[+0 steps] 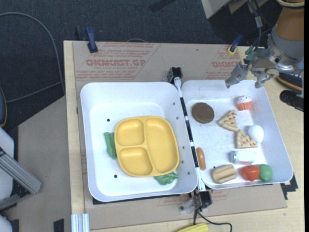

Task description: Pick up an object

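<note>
Gripper point(250, 77) hangs open w/ nothing between fingers, above right bin's point(212, 92) far edge; cupcake point(245, 102), cookie point(203, 113) & other toy food lie untouched. Pick not yet begun.

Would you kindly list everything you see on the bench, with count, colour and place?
bins: 2, white, side by side on the bench
divided plate: 1, yellow, left bin
leafy pieces: 2, green, beside the plate
round patty: 1, brown, right bin
pizza slices: 2, tan
cupcake: 1, white and red
egg: 1, white
hot dog: 1, tan
tomato: 1, red
green piece: 1
sausage: 1, orange
claw: 1, grey, open, above right bin's far edge
</note>
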Tool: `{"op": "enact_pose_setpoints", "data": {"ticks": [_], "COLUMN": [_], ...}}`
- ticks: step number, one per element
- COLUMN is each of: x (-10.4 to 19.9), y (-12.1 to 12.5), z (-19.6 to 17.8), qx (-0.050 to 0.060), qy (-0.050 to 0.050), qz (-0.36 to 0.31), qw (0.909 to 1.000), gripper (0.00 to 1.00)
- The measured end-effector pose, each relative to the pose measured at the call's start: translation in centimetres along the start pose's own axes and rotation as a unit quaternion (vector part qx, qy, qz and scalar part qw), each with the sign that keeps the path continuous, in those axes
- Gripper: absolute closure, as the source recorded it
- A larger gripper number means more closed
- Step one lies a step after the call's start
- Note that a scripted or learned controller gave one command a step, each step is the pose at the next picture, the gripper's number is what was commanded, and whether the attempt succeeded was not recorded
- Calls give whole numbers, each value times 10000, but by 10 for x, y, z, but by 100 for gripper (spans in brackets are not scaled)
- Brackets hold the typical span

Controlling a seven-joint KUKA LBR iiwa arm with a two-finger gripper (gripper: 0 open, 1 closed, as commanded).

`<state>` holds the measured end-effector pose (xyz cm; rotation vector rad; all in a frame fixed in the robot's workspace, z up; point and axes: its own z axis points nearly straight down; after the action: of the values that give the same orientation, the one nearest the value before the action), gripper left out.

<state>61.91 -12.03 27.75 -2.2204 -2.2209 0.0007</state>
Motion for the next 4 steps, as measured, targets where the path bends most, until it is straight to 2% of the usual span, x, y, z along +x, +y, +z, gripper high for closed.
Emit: {"op": "enact_pose_setpoints", "data": {"ticks": [1, 2, 3, 4], "x": [-61, -41, -34, -86], "y": [0, 3, -23, -32], "z": [152, 193, 193, 186], "qx": [15, 10, 5, -16], "qy": [-2, 5, 3, -15], "qz": [8, -2, 5, 5], "qw": [10000, 10000, 10000, 10000], "gripper": [0, 0, 0, 0]}}
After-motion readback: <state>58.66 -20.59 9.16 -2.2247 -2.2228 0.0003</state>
